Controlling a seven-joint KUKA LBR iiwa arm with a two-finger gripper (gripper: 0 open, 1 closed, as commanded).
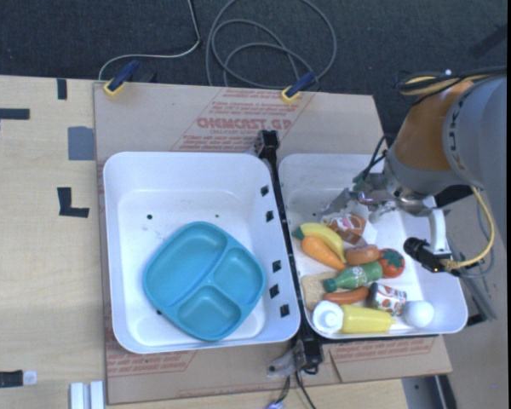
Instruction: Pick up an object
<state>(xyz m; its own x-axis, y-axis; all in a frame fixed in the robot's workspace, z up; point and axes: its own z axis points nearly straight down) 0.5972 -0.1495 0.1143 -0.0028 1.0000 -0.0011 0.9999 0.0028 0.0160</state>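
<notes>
Pincer sits low in the right bin just above the toy food heap; honestly can't tell its state; smooth plastic banana, carrot and a glossy tomato crowd together; left bin holds a rounded blue divided tray.

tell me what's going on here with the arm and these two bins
A grey KUKA arm with an orange band reaches in over the right bin, which holds a pile of toy food: a banana, a carrot, a tomato and more. Its gripper sits low at the back of the pile, near a small packet. Nothing looks lifted yet. The left bin holds a blue divided plate.
</notes>
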